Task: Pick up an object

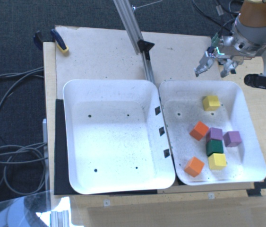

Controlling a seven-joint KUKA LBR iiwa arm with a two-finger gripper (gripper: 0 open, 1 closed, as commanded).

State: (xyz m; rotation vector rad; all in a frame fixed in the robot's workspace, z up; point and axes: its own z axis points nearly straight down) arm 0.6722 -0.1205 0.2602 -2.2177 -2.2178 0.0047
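- Seven blocks lie in the right bin [246, 108]: a yellow block [211, 102] farthest back, the others clustered nearer.
- My end effector [214, 70] hangs open and empty over the surface [99, 56], just beyond the bin's far rim.

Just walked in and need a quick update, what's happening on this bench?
A grey robot arm is set to pick up a block. Its tool hangs open above the far rim of the right bin, holding nothing. Seven blocks lie in that bin; the nearest to the tool is a yellow block. The left bin sits alongside.
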